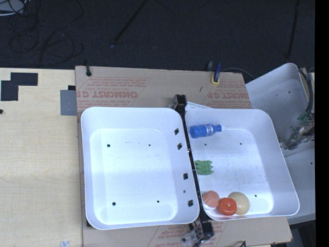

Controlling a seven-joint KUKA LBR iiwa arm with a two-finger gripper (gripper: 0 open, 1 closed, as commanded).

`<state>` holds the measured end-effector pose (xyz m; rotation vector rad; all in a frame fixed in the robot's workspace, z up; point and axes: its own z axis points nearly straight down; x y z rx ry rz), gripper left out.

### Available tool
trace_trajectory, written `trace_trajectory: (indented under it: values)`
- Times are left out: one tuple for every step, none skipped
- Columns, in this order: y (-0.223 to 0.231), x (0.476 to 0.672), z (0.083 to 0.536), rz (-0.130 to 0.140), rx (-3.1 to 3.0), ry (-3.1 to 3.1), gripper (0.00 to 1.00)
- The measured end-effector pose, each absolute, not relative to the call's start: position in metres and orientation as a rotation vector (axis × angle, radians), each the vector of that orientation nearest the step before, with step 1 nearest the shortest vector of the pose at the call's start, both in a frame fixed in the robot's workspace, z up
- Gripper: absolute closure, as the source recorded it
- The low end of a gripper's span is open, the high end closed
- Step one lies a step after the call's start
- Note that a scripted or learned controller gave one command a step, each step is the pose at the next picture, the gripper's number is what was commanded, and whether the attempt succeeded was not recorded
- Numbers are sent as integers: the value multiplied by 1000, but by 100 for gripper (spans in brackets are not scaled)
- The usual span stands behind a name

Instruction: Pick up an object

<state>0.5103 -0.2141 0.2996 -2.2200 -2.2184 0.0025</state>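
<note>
Right bin point(277, 153) carries everything, blue bottle point(205, 130) far, red ball point(227, 206) near; gripper state I cannot tell.

one fixed camera, high above, slanting down on both bins point(85, 163)

Right bin point(277, 158), objects all toward its left wall. Blue bottle point(205, 130) with a white cap lies on its side near the bin's far-left corner, cap end pointing right. Small green ridged item point(203, 167), flat, sits against the left wall about midway down. Three round pieces cluster in the near-left corner: a pink one point(209, 197) nearest the wall, a red-orange one point(227, 206) touching it, a pale yellow-cream one point(240, 201) just right of that.
</note>
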Motion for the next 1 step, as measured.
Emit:
trace_trajectory:
  values:
    - [-215,485,359,-2,-2227,-2223,100]
